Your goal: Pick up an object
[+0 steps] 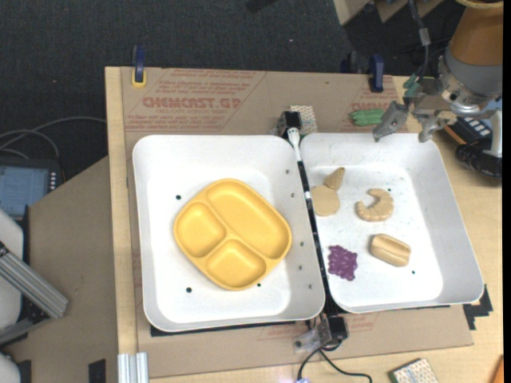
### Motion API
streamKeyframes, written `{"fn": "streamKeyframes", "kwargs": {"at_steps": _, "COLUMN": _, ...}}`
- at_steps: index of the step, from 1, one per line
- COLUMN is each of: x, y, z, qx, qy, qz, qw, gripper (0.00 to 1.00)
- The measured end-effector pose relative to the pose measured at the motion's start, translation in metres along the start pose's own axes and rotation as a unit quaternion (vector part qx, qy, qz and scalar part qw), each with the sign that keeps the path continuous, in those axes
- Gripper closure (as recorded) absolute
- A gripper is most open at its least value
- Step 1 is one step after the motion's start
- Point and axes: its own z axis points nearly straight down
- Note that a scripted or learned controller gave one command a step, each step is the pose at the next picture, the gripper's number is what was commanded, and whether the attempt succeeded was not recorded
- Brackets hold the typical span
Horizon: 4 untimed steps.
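Gripper (407,123): fingers spread, nothing between them, above right bin's (447,214) far rim; croissant (375,205): in that bin, toward the camera from the gripper, curved, apart from bread roll (390,250) and grapes (342,262).

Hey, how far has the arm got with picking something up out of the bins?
Nothing looks done yet: the croissant, bread roll, purple grapes and drumstick all lie in the right bin. In hand: the gripper hovers open, holding nothing, over that bin's far edge. Left: descend, close on one item and lift.
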Motion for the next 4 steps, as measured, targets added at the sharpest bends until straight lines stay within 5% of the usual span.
{"fn": "streamKeyframes", "kwargs": {"at_steps": 1, "x": 0.01, "y": 0.019, "z": 0.164, "qx": 0.003, "qy": 0.001, "qz": -0.002, "qw": 1.0, "gripper": 0.0}}
{"fn": "streamKeyframes", "kwargs": {"at_steps": 2, "x": 0.009, "y": 0.02, "z": 0.156, "qx": 0.0, "qy": 0.0, "qz": -0.001, "qw": 1.0, "gripper": 0.0}}
{"fn": "streamKeyframes", "kwargs": {"at_steps": 3, "x": 0.037, "y": -0.019, "z": 0.16, "qx": 0.002, "qy": 0.001, "qz": 0.0, "qw": 1.0, "gripper": 0.0}}
{"fn": "streamKeyframes", "kwargs": {"at_steps": 4, "x": -0.019, "y": -0.088, "z": 0.16, "qx": 0.003, "qy": 0.0, "qz": 0.003, "qw": 1.0, "gripper": 0.0}}
